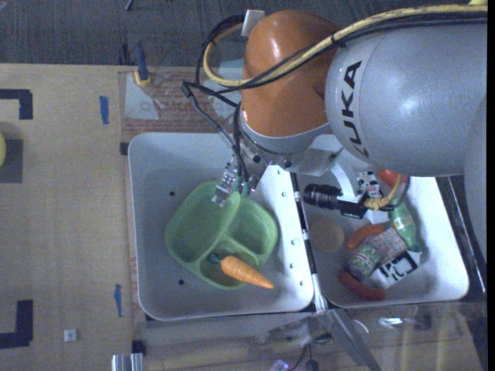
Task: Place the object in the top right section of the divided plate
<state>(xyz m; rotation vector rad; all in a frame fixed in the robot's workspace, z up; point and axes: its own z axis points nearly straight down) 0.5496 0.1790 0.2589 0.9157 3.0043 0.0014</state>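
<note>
The gripper hangs over the upper rim of the green divided plate, which sits in the left white bin. Its two slim fingers point down toward the plate's top edge, but at this slant and size the view does not settle whether they are apart or together, and nothing can be seen between them. The toy carrot, the likeliest object of the task, lies in the plate's lower section, its thick end with the green stub toward the plate's middle and its tip pointing down and to the right, resting over the plate's lower right rim. From the fingers the carrot therefore lies well below and slightly right in the view, on the opposite side of the plate, with its long axis running diagonally from upper left to lower right. The plate's other sections look bare. The plate sits on the bin's smooth white floor, with free floor to its left and a narrow gap to the wall shared with the right bin. That bin holds a cluster of other items, among them a small can, a red sausage-like toy and a green bottle, none of them near the plate.
</note>
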